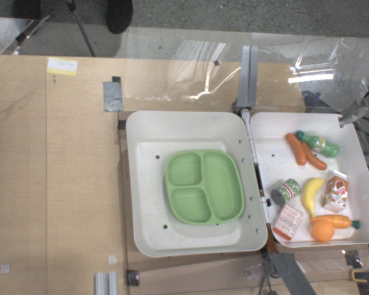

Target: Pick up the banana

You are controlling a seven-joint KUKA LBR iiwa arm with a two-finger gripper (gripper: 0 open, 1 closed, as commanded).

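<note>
1. Two white bins are seen side by side on the bench; the left bin (135, 165) carries a green divided tray (204, 187), the right bin (267, 134) carries the small items.
2. The banana (312, 196) is found in the right bin's lower half, approx. midway across, lying nearly upright along the view w/ a slight curve.
3. Neighbours are noted: a small can (289, 190) just beside it toward the bin's left edge, a carton (336, 193) just beside it toward the right edge, a red-white packet (288, 220) below-left, an orange (323, 231) and a carrot (338, 222) at its lower tip, close or touching — cannot be told.
4. Further up, near the bin's top edge, a green bottle (320, 144) and a pair of sausages (304, 151) are seen, well apart from the banana.
5. A bit of the arm (363, 109) is glimpsed at the right bin's top right corner; the pincer state cannot be told, and nothing is seen held.
6. Step judged: approach not yet made; banana untouched.
7. Next move is judged to call for travel to above the banana, alignment across its short width, then descent into the tight gaps beside can and carton.
</note>
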